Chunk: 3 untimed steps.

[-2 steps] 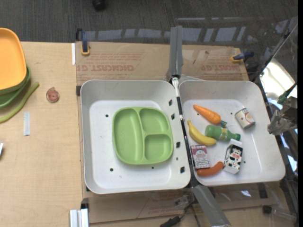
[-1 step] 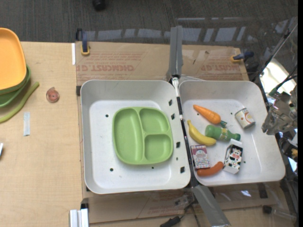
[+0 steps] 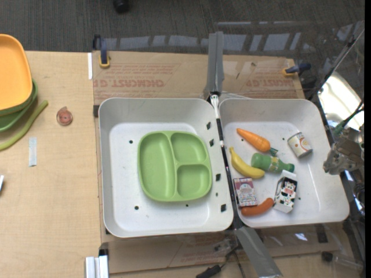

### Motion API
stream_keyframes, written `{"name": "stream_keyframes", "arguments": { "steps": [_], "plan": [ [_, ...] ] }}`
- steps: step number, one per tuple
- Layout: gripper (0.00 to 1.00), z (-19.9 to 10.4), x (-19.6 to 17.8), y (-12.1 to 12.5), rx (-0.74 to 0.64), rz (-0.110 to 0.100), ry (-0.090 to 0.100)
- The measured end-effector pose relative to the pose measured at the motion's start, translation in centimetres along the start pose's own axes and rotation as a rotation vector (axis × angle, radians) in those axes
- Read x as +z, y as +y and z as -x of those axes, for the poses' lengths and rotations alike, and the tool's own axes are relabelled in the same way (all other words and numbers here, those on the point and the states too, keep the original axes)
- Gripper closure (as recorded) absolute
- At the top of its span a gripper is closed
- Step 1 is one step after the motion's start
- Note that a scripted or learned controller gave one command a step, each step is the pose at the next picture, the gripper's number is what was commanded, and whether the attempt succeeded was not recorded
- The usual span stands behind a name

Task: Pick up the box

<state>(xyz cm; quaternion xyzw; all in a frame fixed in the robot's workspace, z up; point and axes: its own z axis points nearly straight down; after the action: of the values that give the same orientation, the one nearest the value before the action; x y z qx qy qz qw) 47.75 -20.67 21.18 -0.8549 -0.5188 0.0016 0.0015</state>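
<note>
A small pink box (image 3: 245, 191) lies flat near the front left of the right bin (image 3: 316, 210). A white carton with black patches (image 3: 286, 193) lies to its right, and a red sausage (image 3: 257, 208) sits between them at the front. My gripper (image 3: 339, 157) hangs at the bin's right rim, well to the right of the box and apart from every item. It looks grey and blurred against the clutter behind it.
The right bin also holds a carrot (image 3: 253, 138), a banana (image 3: 243, 164), a green bottle (image 3: 271, 164) and a small can (image 3: 299, 144). A green divided plate (image 3: 174, 166) fills the middle of the left bin (image 3: 116, 213). Orange and green plates (image 3: 13, 80) rest at far left.
</note>
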Motion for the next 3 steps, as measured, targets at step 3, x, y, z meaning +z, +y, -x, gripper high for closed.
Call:
{"name": "stream_keyframes", "arguments": {
  "steps": [3],
  "plan": [
    [1.00, -2.1, -0.1, -0.1, 0.305, -0.002, -0.001]
  ]
}}
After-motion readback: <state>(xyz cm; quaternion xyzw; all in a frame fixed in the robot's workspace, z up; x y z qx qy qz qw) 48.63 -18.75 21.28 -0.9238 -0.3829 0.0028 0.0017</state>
